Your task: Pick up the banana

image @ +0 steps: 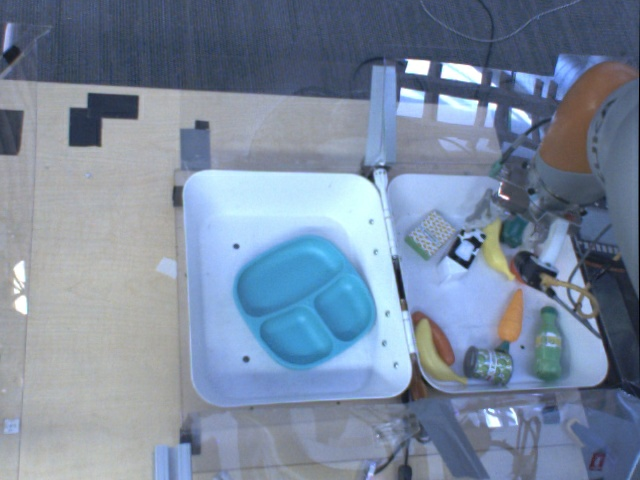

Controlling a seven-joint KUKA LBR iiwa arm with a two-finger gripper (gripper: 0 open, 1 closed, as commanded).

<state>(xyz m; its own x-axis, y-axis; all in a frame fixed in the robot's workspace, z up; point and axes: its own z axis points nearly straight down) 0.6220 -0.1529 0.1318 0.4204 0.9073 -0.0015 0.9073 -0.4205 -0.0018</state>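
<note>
I see the gripper (520, 213) low in the right bin (430, 278) at the frame's right, beside a banana (494, 249), its finger state impossible to tell.

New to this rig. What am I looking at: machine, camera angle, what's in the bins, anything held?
One fixed camera looks down at a slant on a bench with two shallow white bins. The grey robot arm with an orange band reaches in from the right, and its two-finger gripper hangs over the right bin. The left bin holds a blue three-compartment plastic plate. The right bin holds two yellow bananas, one under the gripper and one at the near edge, an orange carrot, a green bottle, a green can lying on its side and a small patterned box. Whether anything is gripped is not clear from this angle.
</note>
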